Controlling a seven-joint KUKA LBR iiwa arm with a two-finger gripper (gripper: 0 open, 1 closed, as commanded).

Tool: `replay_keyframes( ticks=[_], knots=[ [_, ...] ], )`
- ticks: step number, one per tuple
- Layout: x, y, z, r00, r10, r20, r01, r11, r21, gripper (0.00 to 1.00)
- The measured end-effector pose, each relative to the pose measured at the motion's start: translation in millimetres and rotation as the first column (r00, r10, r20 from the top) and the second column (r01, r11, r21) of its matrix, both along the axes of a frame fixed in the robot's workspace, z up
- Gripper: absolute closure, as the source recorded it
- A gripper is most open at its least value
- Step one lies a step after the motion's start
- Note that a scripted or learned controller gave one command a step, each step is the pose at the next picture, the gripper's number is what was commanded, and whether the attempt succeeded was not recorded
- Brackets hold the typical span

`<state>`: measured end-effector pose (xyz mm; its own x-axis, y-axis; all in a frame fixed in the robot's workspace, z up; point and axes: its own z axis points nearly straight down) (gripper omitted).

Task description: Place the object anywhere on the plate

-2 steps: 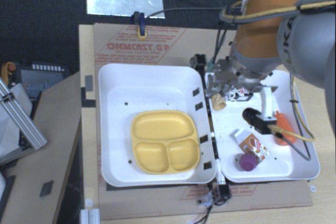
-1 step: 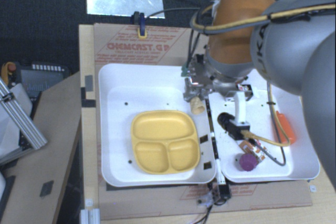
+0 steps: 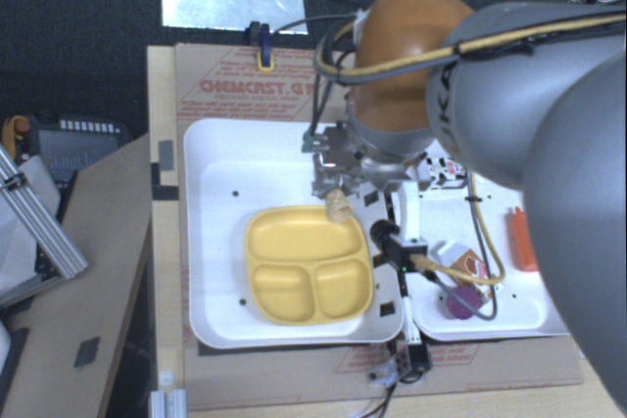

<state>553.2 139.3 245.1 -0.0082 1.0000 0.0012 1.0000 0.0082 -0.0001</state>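
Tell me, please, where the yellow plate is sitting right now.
The yellow plate lies in the left white bin, toward its front right, just below the gripper.

Two white bins (image 3: 211, 210) stood side by side. One yellow plate (image 3: 308, 265) with three compartments lay in the left bin. The right bin held one orange item (image 3: 520, 239), one purple item (image 3: 460, 301) and one small box (image 3: 464, 262).

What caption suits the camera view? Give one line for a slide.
KUKA arm's gripper carries a small tan object over the yellow plate's upper right rim.
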Motion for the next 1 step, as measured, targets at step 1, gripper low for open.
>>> replay_keyframes(
  ticks=[1],
  knots=[
    [-17.4, 50.9, -12.3, 1.000, 0.000, -0.001, 0.000, 1.000, 0.000, 1.00]
  ],
)
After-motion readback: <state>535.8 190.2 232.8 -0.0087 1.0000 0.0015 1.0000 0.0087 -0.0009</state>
